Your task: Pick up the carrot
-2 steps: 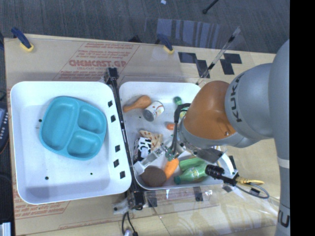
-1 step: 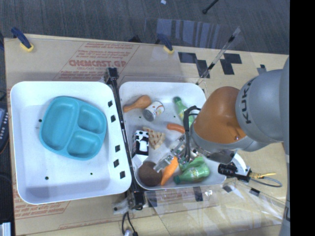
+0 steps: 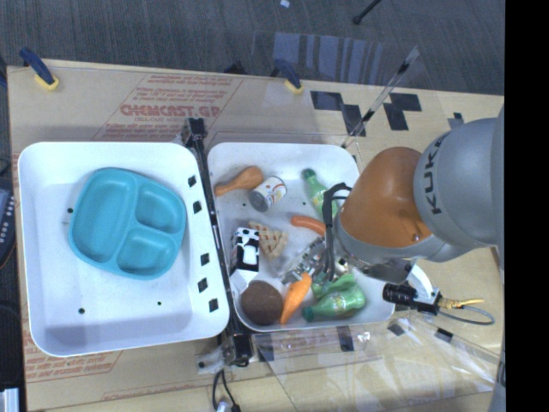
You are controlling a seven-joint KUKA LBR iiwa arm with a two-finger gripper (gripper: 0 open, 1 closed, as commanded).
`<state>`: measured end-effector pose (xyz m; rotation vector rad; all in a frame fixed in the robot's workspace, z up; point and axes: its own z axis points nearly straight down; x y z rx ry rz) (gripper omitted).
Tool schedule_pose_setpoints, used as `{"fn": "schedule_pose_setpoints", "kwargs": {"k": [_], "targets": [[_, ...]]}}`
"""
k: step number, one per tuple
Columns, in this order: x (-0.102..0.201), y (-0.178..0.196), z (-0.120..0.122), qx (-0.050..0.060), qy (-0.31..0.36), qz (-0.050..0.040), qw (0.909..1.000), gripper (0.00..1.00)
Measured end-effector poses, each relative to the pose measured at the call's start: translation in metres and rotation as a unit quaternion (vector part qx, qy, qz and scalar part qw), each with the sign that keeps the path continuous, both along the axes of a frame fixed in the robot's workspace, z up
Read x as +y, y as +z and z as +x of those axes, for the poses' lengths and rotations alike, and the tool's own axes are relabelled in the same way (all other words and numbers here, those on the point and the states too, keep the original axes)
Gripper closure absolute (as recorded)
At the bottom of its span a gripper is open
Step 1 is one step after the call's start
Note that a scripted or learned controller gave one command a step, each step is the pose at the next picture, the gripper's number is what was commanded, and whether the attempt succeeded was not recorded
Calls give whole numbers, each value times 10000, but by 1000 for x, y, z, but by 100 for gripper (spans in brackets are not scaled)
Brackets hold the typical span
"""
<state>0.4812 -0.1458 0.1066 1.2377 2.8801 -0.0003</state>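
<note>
The carrot [image 3: 296,297] is orange and tapered. It lies slanted near the front wall of the right bin [image 3: 225,163], between a brown ball [image 3: 261,302] and green pieces [image 3: 340,297]. My gripper [image 3: 310,265] hangs low inside this bin, right over the carrot's upper end and close to it or touching it. The orange wrist band [image 3: 386,204] and grey arm cover the bin's right part.
The right bin also holds a drumstick [image 3: 238,180], a small can [image 3: 268,192], a green bottle [image 3: 314,187], an orange sausage-like piece [image 3: 307,224], a waffle wedge [image 3: 271,240] and a black-and-white item [image 3: 247,249]. A blue divided plate [image 3: 129,221] sits in the left bin [image 3: 43,316].
</note>
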Motion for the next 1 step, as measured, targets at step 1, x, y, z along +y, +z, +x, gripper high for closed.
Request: {"fn": "schedule_pose_setpoints", "kwargs": {"k": [1], "targets": [[68,86,-3,40,-1797,27,9837,100]]}}
